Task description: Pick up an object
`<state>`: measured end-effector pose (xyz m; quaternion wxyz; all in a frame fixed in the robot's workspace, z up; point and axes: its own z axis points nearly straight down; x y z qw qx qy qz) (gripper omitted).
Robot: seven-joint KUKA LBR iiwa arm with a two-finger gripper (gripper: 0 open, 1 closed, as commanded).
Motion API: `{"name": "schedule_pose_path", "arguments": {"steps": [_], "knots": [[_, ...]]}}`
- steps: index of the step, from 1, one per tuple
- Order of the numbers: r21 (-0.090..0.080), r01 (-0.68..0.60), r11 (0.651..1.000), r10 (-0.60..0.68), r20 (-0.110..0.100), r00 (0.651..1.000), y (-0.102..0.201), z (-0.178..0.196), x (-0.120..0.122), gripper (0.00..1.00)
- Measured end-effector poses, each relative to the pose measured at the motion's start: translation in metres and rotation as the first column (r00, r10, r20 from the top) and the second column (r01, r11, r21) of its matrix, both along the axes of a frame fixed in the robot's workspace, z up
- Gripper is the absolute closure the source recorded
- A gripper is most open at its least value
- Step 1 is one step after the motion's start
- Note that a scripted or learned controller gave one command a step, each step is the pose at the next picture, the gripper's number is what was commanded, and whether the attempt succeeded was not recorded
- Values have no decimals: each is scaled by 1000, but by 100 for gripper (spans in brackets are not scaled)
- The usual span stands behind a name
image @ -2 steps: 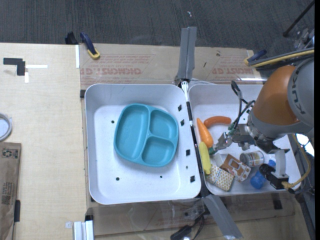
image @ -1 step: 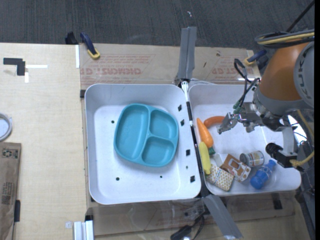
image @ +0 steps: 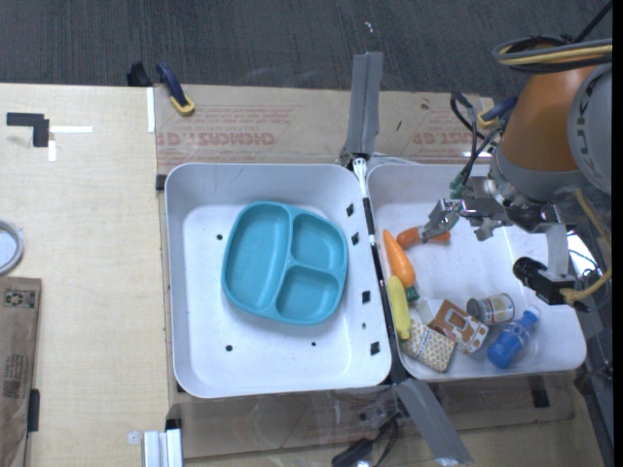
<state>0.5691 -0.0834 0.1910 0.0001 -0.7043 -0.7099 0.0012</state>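
Toys crowd the right white plastic bin [image: 545,363]: an orange carrot [image: 399,258] by its left wall, a yellow banana [image: 398,306] below, a blue bottle [image: 510,340] lower right. Silver gripper [image: 443,220] hovers above the carrot; its grip cannot be told.

Gripper [image: 440,220] over right bin [image: 555,358], touching orange piece [image: 417,234]; blue plate [image: 286,262] in left bin [image: 195,290]

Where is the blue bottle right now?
The blue bottle lies in the right bin, near its front right corner, just right of the small can and the patterned packet.
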Motion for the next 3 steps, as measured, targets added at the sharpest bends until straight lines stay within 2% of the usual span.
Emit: {"name": "schedule_pose_path", "arguments": {"steps": [1,2,3], "knots": [[1,-156,988,156,0,988,-12,-100,16,0],[0,-156,988,156,0,988,-12,-100,16,0],[1,-103,995,103,-1,995,-28,-100,-40,0]]}}
